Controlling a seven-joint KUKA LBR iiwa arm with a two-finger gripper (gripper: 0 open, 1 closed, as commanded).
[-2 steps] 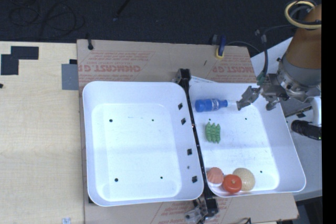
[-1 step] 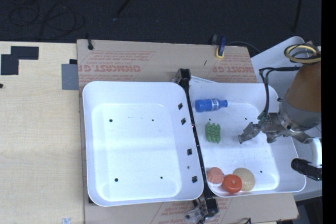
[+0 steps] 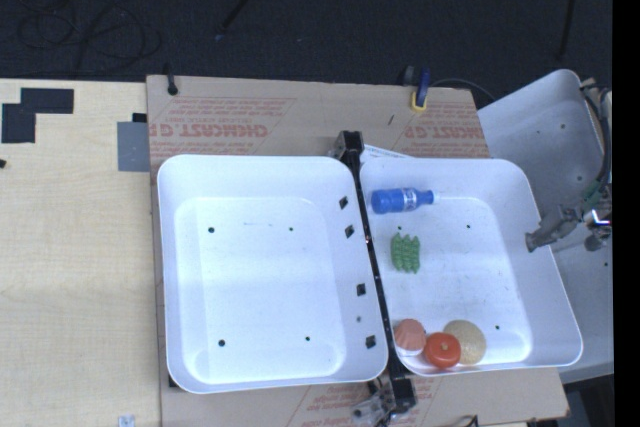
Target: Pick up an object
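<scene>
Nearest the camera, in the front corner of the right-hand shallow white plastic bin (image 3: 520, 245), three small round things huddle touching one another: a pale peach disc (image 3: 409, 335), a glossy red ball-like piece (image 3: 442, 349) and a cream dome-shaped piece (image 3: 466, 339). They look light and smooth, and packed that tightly they would be awkward for me to straddle.

Farther in, alone on the bin floor, lies a small green ridged object (image 3: 405, 252), probably soft and light; I would close across its narrow width. Beyond it, near the back wall, a blue plastic bottle with a white cap (image 3: 402, 200) lies on its side, stiff, light and apt to roll, so I would take it across the body.

The left-hand white bin (image 3: 180, 245) has bare floor.

My pincer (image 3: 545, 233) hangs at the right bin's far rim, holding nothing; whether it is spread or closed I cannot tell.
</scene>
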